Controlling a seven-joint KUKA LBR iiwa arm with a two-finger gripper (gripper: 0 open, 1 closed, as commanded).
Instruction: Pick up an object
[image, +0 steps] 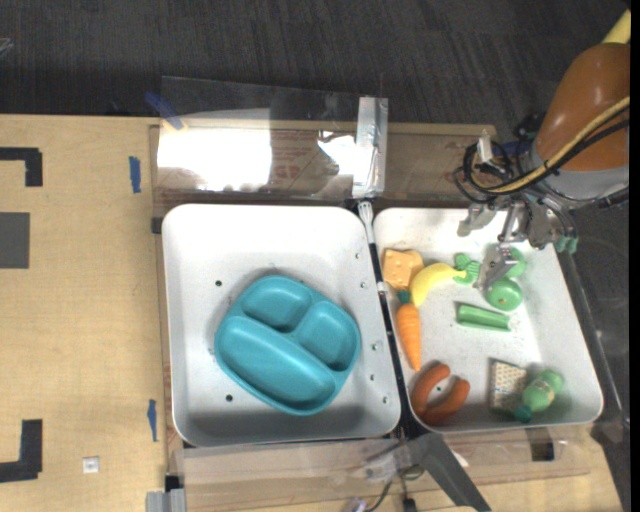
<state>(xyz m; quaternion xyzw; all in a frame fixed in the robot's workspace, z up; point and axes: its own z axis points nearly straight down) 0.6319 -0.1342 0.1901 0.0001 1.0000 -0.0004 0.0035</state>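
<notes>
My gripper (497, 268) hangs over the upper right part of the right bin (575, 330), under the orange-banded wrist (590, 95). It is right above a round green toy fruit (507, 294) and looks close to or touching its top. Around it lie a yellow banana (432, 281), a small green piece (465, 265) and a green pod (483, 317). Further left are an orange cheese block (401, 267) and a carrot (408, 336). At the front are a red sausage (440, 392), a cracker (506, 377) and a green vegetable (537, 394).
The left bin (190, 300) holds a teal divided plate (288, 342). A clear plastic sheet with tape (300, 150) stands behind the bins. Cables (495, 170) loop beside the wrist. Tan bench surface (70, 320) stretches to the left.
</notes>
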